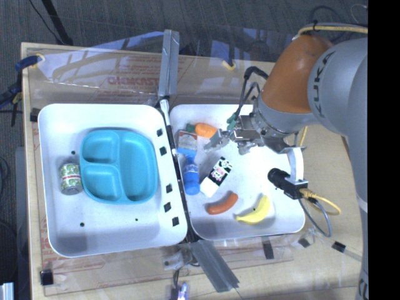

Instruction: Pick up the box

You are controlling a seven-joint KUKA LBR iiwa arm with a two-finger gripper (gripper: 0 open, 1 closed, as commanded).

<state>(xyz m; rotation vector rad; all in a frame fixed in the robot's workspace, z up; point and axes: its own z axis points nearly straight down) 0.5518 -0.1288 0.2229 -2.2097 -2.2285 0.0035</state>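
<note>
The box point(219, 171) is small and white with a black pattern. It lies tilted near the middle of the right bin point(284, 220). My gripper point(226, 135) hangs over the upper part of that bin, just above and slightly right of the box in the picture, beside an orange item point(205, 130). I see nothing held in it. The grey arm with its orange band point(300, 74) reaches in from the right and hides the bin's far right corner.
A blue bottle point(190, 175) and a clear packet point(187, 139) lie along the right bin's left wall. A red sausage point(222, 203) and a banana point(256, 210) sit near its front. The left bin point(56, 230) holds a blue divided tray point(120, 165) and a can point(70, 177).
</note>
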